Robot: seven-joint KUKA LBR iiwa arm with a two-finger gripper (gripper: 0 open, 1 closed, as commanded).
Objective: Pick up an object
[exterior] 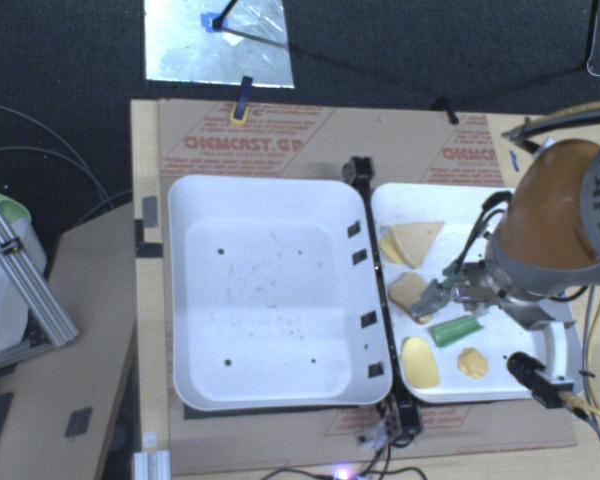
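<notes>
Here | fingers (429, 301) over tan block (408, 290) | green cylinder (454, 329) just beside

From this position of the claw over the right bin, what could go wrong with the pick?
1. The claw sits where the tan slice and the green piece lie close together, so it may nudge or catch both.
2. It is low over the slice, which lies flat; the claw may slide off it.
3. The yellow oval nearby may get pushed.
</notes>
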